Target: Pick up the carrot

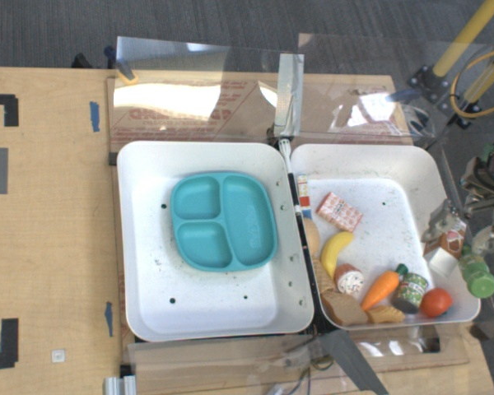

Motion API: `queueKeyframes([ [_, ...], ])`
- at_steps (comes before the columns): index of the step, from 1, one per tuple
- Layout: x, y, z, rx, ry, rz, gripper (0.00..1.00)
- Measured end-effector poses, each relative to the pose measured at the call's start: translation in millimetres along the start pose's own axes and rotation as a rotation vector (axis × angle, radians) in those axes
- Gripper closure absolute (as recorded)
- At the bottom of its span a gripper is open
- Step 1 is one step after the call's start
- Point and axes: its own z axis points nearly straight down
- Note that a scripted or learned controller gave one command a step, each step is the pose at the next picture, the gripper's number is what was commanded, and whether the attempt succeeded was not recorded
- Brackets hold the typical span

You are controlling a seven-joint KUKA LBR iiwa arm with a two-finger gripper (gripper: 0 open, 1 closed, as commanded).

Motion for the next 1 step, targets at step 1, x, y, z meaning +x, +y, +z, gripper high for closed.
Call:
queueKeyframes([
  [1,0.6,0.5,1.4,-0.004,0.001,0.001,0.0],
])
